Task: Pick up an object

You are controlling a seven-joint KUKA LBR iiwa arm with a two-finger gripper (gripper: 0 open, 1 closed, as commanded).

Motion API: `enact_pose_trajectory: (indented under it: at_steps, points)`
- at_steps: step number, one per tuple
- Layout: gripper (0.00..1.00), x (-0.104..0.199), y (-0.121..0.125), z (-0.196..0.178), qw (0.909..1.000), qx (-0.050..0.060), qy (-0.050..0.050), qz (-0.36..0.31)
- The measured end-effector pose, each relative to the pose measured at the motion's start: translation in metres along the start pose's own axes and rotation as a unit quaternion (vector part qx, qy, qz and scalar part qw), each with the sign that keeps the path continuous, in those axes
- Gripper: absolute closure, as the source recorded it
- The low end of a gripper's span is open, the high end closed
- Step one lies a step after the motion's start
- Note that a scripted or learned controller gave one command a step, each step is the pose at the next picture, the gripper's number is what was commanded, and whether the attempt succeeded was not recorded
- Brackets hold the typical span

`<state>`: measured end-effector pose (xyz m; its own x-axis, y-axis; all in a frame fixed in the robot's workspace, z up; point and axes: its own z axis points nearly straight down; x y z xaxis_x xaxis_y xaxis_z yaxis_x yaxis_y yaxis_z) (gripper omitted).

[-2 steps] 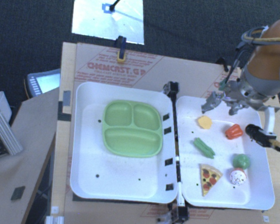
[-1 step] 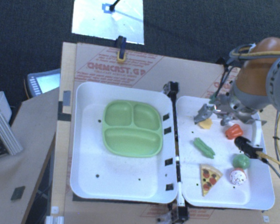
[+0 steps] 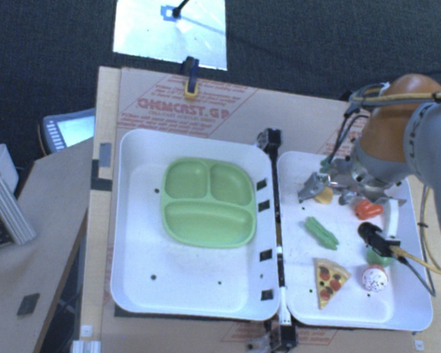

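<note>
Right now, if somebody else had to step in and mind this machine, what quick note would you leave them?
Gripper: down in the right bin, near its far side, right beside a small yellow piece. Whether it has a hold on it cannot be told.
Also in that bin: red piece, green pod, pizza slice, speckled white ball.
Left bin: green divided plate.
Done: nothing is lifted.
Left: grip one object and raise it.

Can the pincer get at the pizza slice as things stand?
Probably yes. The pizza slice lies flat with nothing on it, apart from the green pod and the speckled ball; the pincer hangs over the same bin.
</note>
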<state>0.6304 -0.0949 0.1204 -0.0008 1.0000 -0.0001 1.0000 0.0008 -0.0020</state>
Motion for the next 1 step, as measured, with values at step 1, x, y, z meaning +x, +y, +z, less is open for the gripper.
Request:
enact_pose_trajectory:
  at_steps: [1]
  points:
    - [0.00, 0.0005, 0.0000, 0.0378, 1.0000, 0.000, 0.000, 0.000]
